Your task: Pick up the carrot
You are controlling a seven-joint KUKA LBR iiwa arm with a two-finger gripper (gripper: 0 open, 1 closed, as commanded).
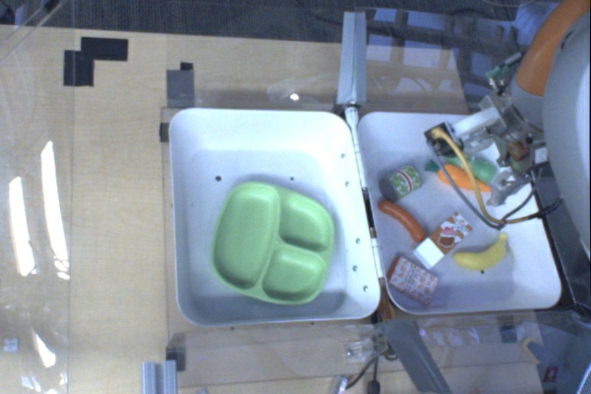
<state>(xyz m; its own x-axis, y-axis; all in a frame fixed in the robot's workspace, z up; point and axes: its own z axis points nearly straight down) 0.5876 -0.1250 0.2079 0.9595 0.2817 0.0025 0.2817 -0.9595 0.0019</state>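
How the fingers of the two-finger gripper (484, 163) stand cannot be told, since the wrist hardware and a yellow cable (459, 163) cover them. The gripper hangs low over the far right part of the right-hand shallow white bin (379, 129), directly above the orange carrot with a green top (459, 177), which lies there partly hidden beneath it. Whether the carrot is touched cannot be told either. Just left of the carrot sits a small green can with a red label (404, 182). Nearer lie a red sausage (401, 219), a small white and brown carton (444, 238), a yellow banana (483, 256) and a dark red packet (413, 280). The left-hand shallow white bin (199, 143) holds a light green divided plastic plate (272, 242). The grey arm with its orange band (552, 30) enters from the far right.
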